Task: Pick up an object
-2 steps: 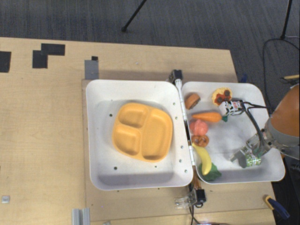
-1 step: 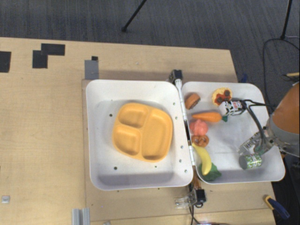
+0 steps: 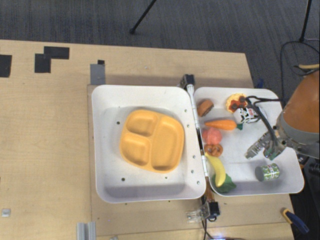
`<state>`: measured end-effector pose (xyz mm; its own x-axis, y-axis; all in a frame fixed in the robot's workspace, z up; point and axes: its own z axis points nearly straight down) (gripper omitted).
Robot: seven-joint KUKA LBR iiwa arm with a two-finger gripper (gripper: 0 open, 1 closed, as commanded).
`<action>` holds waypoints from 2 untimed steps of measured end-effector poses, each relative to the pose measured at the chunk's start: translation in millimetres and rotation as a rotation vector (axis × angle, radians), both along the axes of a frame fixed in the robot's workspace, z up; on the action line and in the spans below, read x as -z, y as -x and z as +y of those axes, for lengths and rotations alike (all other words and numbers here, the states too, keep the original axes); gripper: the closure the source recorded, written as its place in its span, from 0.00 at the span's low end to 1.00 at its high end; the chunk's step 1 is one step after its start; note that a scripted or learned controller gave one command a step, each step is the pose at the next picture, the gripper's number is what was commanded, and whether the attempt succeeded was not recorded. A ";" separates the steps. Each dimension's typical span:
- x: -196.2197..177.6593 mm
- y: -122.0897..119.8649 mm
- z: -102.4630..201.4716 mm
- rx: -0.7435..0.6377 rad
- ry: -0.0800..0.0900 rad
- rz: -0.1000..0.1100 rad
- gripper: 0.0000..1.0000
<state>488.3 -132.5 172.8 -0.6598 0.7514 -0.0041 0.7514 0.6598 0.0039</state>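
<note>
White plastic bins sit side by side on the desk [image 3: 45,149]. The left bin [image 3: 107,134] carries a yellow divided tray [image 3: 151,139]. The right bin [image 3: 287,176] holds the pickable things: a brown bun [image 3: 205,107], a carrot [image 3: 220,125], a pink fruit [image 3: 213,136], a small tomato [image 3: 214,149], a banana [image 3: 217,167] with a green piece [image 3: 226,184] at its lower end, a yellow-and-red toy [image 3: 235,102], a white printed item [image 3: 245,115] and a green can [image 3: 269,172].

The arm [image 3: 302,109] reaches in from the right, and the end effector [image 3: 260,148] hangs over the bare floor of the right bin, just above the can and well to the right of the fruit cluster. Whether its fingers are apart or together I cannot tell; nothing is seen between them.

My guess is that the can is the nearest target. The risks from here: the can looks to lie on its side, so a slightly off-centre descent could nudge it and send it rolling toward the bin wall. A closing on bare plastic beside it would yield nothing. The black cable [image 3: 264,118] running from the wrist passes near the white item and the toy, and might drag them as the arm shifts.
</note>
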 end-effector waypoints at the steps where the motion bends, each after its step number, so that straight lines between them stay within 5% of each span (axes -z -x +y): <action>1: -11.8 -1.4 58.0 0.200 -0.001 0.001 1.00; 2: -11.7 -1.3 57.7 0.201 -0.001 0.001 0.00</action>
<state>489.6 -74.7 184.5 -0.4969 0.8678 -0.0028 0.8678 0.4969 0.0037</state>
